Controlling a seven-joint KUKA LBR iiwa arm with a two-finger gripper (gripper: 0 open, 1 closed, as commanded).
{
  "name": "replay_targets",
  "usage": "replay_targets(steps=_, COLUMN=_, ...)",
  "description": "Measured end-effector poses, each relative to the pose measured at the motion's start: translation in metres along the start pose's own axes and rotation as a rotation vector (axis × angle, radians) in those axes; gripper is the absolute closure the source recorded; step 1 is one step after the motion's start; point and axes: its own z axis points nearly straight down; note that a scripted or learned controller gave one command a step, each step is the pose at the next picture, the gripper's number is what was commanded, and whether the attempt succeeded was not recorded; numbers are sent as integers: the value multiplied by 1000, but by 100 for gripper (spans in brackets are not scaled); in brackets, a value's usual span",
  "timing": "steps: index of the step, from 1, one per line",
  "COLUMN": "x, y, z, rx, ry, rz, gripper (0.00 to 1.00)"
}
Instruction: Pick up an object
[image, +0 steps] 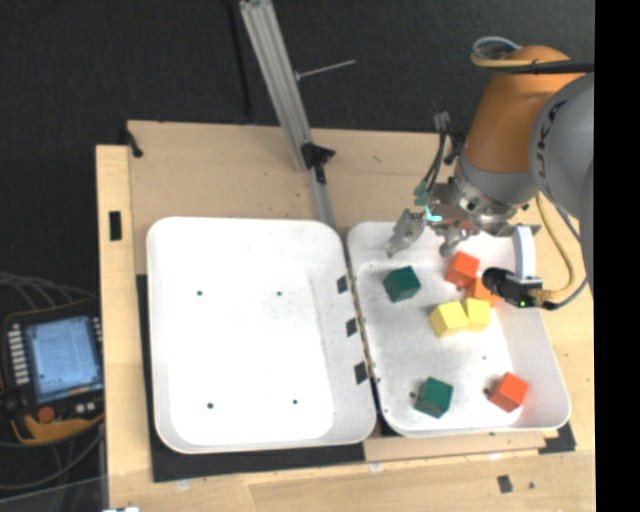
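Hovering over right bin (540, 345), we see gripper (428, 232) jaws spread, pinching nothing; green cube (402, 284) just below jaws, corner-on; no legible writing.

White bins (240, 420) hold green (402, 284), yellow (449, 319) and orange blocks (508, 391).

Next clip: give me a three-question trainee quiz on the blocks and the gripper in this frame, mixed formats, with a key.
1. True or false: every block lies in the right bin.
2. How many green blocks are there? A) one B) two C) three
3. Fill in: the gripper is over the right bin's ____ edge, the one away from the camera.

Key:
1. True.
2. B: one green block near the gripper, another green block at the near edge.
3. Far. Nothing is visible between the jaws.
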Motion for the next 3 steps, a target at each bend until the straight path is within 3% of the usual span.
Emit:
replay_targets(steps=1, x=0, y=1, z=-2, rx=-5, ry=0, rz=0, gripper=0)
replay_targets(steps=3, x=-8, y=-14, z=89, rx=1, ry=-4, rz=4, gripper=0)
